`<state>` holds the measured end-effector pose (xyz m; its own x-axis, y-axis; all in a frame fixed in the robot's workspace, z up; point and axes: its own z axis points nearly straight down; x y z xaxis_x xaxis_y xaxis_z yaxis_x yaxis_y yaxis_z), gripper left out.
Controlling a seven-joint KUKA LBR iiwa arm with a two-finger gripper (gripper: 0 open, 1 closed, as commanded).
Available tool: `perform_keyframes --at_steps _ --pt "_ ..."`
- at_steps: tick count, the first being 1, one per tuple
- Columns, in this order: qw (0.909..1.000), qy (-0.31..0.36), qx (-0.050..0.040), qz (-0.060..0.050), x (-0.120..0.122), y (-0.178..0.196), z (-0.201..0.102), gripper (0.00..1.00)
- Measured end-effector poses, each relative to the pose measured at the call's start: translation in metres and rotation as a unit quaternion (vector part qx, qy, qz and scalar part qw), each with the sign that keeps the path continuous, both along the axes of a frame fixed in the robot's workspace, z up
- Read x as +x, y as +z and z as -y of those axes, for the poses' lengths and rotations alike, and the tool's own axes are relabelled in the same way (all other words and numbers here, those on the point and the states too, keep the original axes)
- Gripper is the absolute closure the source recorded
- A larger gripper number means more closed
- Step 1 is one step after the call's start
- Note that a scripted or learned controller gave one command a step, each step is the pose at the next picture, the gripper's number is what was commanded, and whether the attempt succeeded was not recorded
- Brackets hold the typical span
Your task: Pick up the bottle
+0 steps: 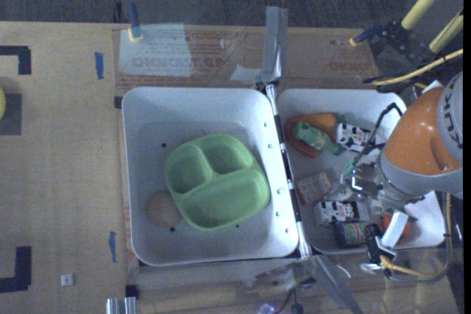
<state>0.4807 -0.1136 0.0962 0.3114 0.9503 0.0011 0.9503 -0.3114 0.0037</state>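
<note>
The gripper [366, 182], its state impossible to tell, is hovering in the right bin [324, 98]; the green bottle [315, 137] is lying at its ten o'clock, long axis running ten-to-four.

High fixed camera, slanted over both bins [140, 158]

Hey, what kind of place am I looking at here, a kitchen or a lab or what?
Most likely a robotics lab workbench, not a kitchen. A grey-and-orange robot arm reaches over two white bins, the wooden bench carries blue tape marks, and the bins hold toy-like items such as a green divided plate.
</note>
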Motion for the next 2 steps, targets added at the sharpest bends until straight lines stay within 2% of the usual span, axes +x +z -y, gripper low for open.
perform_keyframes --at_steps 1,2 --pt "0.9979 -0.064 -0.0004 -0.002 -0.002 0.024 0.072 0.0" --pt "0.9974 -0.071 0.0001 -0.002 -0.001 0.086 0.099 0.0"
